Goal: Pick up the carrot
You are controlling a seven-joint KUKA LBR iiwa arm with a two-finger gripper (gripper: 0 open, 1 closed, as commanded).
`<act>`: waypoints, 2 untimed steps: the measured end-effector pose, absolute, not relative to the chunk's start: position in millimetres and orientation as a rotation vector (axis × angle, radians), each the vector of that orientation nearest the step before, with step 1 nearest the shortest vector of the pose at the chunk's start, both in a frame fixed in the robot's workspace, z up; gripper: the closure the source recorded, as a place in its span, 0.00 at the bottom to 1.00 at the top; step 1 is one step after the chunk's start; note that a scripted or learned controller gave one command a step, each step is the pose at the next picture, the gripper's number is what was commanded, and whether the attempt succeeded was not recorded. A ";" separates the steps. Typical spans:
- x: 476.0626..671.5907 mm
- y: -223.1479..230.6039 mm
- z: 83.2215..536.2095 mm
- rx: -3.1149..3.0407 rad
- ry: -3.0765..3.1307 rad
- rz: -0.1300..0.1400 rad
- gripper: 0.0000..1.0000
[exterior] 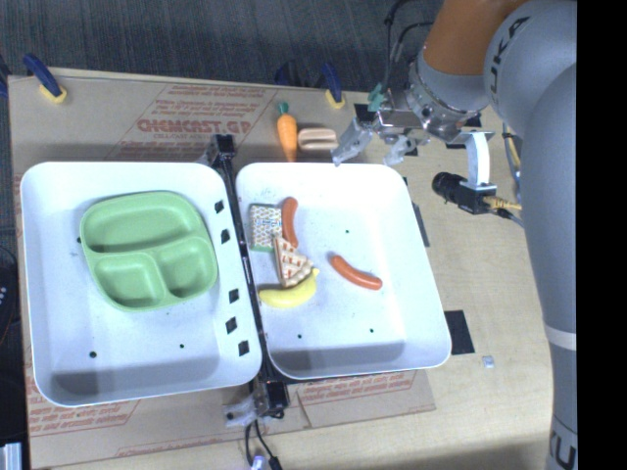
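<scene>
The small orange toy carrot with a green top (285,131) is lying on the brown cardboard on the bench (490,292), just past the far rim of the right white bin (421,262), and a little round tan and pink toy that looks like a burger (315,141) is sitting right beside it. That closeness is looking like the biggest trouble: the silver two-finger pincer (370,147) could be grabbing the burger by mistake, or bumping it and pushing the carrot away. The carrot is also thin and smooth, so it could be slipping out or rolling if the fingers are closing on it off to one side. The bin rim is near too, and a finger could be hitting it on the way down. The big grey arm with the orange band (490,37) is reaching in from the right, bending down over the far right corner of that bin. The pincer is hanging near the burger, a bit to the right of the carrot, with its fingers spread apart and nothing between them.
</scene>
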State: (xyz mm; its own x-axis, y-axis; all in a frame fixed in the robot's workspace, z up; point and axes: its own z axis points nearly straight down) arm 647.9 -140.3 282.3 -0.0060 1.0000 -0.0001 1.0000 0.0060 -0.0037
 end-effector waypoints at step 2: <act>655.3 -198.1 96.5 -2.793 -1.425 0.009 0.00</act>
State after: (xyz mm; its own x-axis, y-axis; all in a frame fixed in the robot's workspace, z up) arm 655.3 -198.1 96.5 0.5870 0.8096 -0.0024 0.8096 -0.5870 -0.0085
